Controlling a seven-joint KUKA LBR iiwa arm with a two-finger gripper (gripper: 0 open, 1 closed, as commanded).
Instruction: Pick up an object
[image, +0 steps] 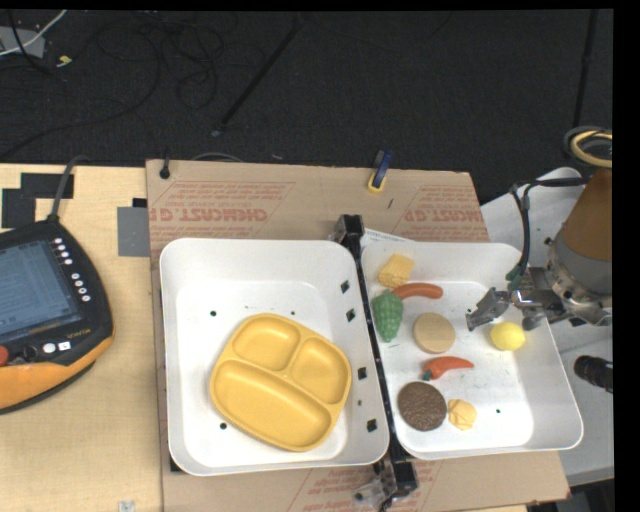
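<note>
My two-finger gripper (497, 308) sits open beside the small round yellow lemon (508, 337); the brown cardboard sheet's (250, 205) red print reads mirrored, can't decipher it.

Two white bins (190, 270), one yellow divided tray (280, 380), eight toy foods (433, 332), one teach pendant (45, 310)

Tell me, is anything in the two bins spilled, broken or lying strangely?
Nothing stands out. The yellow divided plate lies flat, though turned at a slant, in the left bin; the small food pieces lie loosely scattered in the right bin.
</note>
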